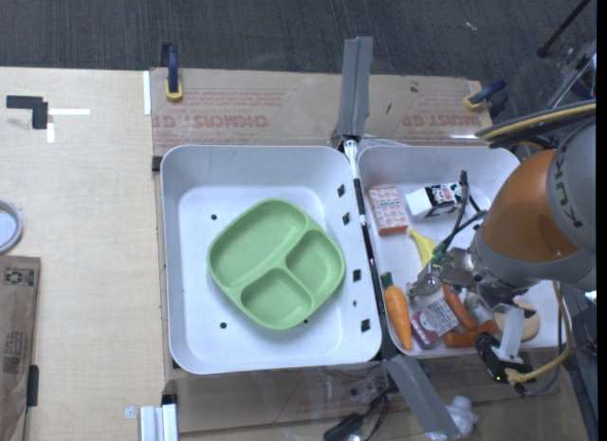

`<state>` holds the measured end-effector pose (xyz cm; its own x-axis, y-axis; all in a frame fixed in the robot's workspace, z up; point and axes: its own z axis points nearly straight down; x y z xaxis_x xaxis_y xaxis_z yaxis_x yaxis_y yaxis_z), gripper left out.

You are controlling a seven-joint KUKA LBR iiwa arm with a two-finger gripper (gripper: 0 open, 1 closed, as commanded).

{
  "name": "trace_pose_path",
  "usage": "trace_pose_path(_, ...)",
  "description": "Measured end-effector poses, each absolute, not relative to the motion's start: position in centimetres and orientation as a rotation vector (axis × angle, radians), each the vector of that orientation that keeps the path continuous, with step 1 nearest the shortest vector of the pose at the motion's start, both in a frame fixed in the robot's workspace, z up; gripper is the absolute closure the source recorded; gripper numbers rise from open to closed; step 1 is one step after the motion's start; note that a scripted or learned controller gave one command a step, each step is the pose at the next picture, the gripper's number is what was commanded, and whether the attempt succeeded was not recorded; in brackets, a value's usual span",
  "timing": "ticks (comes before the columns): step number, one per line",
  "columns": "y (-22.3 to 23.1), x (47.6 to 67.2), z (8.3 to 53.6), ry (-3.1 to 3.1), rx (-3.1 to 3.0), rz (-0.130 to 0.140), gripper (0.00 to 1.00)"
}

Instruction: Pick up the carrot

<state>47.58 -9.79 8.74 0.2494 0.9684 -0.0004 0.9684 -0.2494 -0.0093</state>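
Observation:
The carrot [397, 316], orange with a small green top, lies lengthwise against the left wall of the right bin [493, 158], near its front corner. My gripper [438, 278] hangs low over the middle of that bin, just right of the carrot's top end and apart from it. It sits over a red-and-white packet [434, 321]. The arm's orange band [524, 213] rises behind it and hides the bin's right part. Nothing shows held in the gripper.
The right bin also holds a small orange-patterned box [386, 209], a black-and-white item [436, 198], a yellow banana-like piece [422, 243] and red sausage-like pieces [462, 323]. A green divided plate [275, 264] lies in the left bin [180, 240].

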Motion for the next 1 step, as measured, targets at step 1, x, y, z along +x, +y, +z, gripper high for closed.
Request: trace_pose_path(1,-2.90,47.78,18.75,-1.781,-2.583,0.013,0.00)
